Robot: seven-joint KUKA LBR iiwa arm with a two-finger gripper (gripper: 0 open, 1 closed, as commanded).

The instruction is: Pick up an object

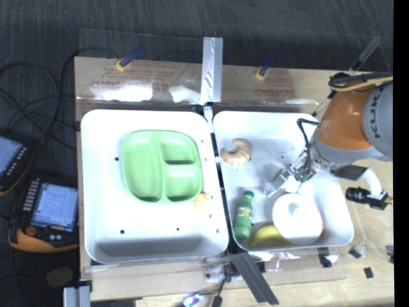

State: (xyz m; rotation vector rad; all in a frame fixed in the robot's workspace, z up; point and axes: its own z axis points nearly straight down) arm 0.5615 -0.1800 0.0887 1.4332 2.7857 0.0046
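In the camera view, the grey two-finger gripper [285, 179] hangs low in the right white bin [268, 130], its fingers spread and gripping nothing — just left of the round white plastic bowl [296, 217]. A tan croissant-shaped toy [235, 151] lies farther off to the left, a green plastic bottle [243, 213] nearer. The bowl looks light, stiff and slick; its rim seems the best hold.
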